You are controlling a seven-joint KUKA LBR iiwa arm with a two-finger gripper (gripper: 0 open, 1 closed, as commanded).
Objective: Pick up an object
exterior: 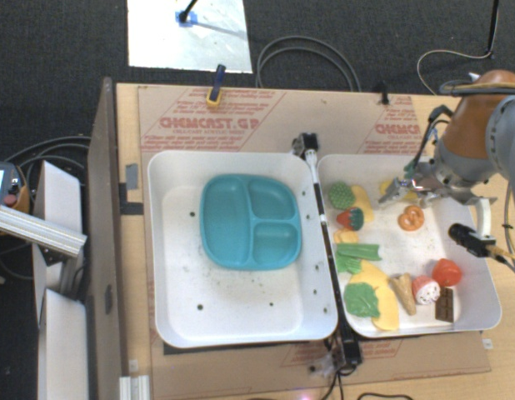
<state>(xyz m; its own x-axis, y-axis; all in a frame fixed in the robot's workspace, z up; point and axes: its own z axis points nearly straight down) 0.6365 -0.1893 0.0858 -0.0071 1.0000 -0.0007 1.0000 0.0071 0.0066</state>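
Note:
My gripper [397, 189] hangs over the back of the right bin [489, 307], coming off the grey arm with the orange band [491, 82]. Just in front of it lies an orange pretzel [412, 217]. To its left are a green bumpy fruit [341, 195] and a red and green piece [351, 218]. Further forward lie green beans [357, 255], a green leaf [362, 298], a yellow banana [384, 300], a tan cone [403, 290], a red and white mushroom [426, 290], a red tomato [447, 272] and a brown bar [444, 305]. Nothing shows in the gripper.
The left bin [170, 223] holds a teal divided plate [249, 222]. A raised divider [322, 232] separates the two bins. A black part on a cable [467, 238] reaches over the right bin's right side. Cardboard [241, 115] lies behind the bins.

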